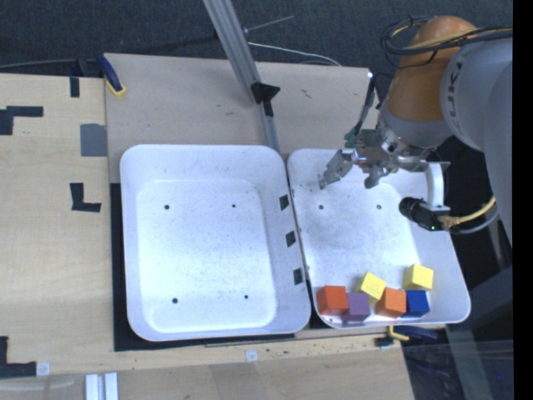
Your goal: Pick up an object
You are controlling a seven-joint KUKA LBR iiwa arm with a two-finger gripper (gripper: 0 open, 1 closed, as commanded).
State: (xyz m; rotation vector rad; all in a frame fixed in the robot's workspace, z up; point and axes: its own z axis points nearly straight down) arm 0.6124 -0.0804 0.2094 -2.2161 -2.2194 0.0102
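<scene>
Tool [353,173]: metal fingers spread, nothing between them. Right bin [333,223]: smooth white, holding small cubes, among them orange [334,297], purple [358,305], yellow [419,276].

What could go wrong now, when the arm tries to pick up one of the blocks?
The blocks sit packed together in the right bin's near corner, so fingers may not fit between them, or may push neighbours. The bin's rim is close beside them and could block the gripper, which hangs over the bin's far end.

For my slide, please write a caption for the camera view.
Open claw above right bin; coloured blocks clustered at its near edge.
</scene>
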